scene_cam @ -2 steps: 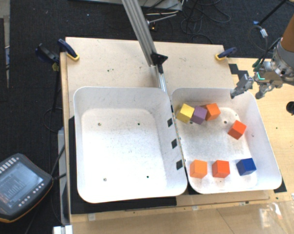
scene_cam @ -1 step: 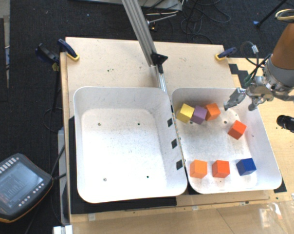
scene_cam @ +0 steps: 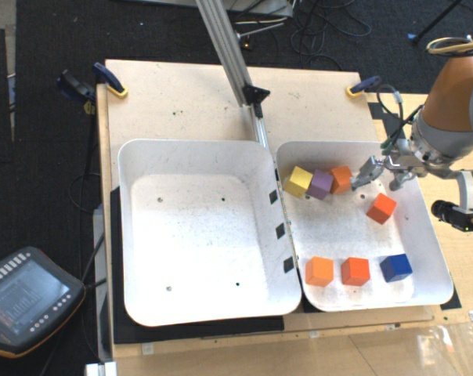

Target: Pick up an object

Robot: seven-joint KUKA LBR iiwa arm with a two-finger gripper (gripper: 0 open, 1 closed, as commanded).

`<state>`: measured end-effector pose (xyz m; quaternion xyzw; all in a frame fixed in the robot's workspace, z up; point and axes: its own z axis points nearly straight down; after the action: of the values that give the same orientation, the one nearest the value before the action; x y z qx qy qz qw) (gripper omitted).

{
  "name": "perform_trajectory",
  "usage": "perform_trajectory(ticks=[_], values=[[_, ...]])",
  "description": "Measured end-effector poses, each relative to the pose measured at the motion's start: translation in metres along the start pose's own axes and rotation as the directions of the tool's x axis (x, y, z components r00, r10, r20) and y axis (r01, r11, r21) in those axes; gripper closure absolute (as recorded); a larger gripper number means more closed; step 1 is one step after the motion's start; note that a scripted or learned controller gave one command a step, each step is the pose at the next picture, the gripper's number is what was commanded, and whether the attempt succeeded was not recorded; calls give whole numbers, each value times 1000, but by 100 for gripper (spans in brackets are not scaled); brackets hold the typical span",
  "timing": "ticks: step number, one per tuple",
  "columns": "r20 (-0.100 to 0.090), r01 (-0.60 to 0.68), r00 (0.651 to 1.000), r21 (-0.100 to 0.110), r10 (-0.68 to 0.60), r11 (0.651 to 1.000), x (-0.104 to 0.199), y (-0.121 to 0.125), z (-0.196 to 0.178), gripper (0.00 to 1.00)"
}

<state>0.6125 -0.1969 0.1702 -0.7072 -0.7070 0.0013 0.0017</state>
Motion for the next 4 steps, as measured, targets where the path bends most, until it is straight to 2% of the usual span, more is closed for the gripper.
perform_trajectory(ticks=[1, 2, 4], values=[[5, 0, 1000, -10, 0, 1000, -1, -5, 43, 0], [5, 0, 1000, -15, 0, 1000, -1, -4, 29, 100], [4, 3, 1000, -12, -3, 1000, 4, 6, -86, 100]])
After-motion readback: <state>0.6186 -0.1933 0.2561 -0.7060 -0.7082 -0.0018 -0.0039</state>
